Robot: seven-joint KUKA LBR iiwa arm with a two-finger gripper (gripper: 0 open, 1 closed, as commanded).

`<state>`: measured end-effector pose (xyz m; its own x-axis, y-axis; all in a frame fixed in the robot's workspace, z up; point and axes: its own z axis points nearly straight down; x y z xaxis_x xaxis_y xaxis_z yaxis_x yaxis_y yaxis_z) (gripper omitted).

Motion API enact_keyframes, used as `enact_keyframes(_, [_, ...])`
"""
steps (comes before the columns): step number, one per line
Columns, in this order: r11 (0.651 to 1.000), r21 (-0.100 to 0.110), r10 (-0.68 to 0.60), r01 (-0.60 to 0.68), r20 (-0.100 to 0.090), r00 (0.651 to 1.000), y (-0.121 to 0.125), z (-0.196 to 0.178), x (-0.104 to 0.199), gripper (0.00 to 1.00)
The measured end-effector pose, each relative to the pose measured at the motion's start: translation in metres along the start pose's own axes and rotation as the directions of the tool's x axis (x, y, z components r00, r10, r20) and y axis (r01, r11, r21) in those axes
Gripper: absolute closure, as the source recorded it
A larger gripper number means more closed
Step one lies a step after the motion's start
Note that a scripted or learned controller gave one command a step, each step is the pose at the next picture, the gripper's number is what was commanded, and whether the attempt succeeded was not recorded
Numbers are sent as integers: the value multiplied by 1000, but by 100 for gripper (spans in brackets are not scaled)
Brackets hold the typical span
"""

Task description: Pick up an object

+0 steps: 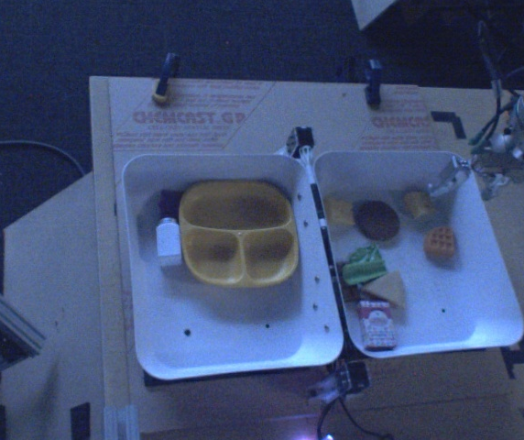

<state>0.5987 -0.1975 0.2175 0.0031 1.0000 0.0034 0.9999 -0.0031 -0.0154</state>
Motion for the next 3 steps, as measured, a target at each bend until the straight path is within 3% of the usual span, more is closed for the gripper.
enact_keyframes(1, [1000,-14,-3,3,3,1000,3,-9,1,0])
enact_keyframes(3, [1000,-8,-3,3,1,1000,-6,96,18,0])
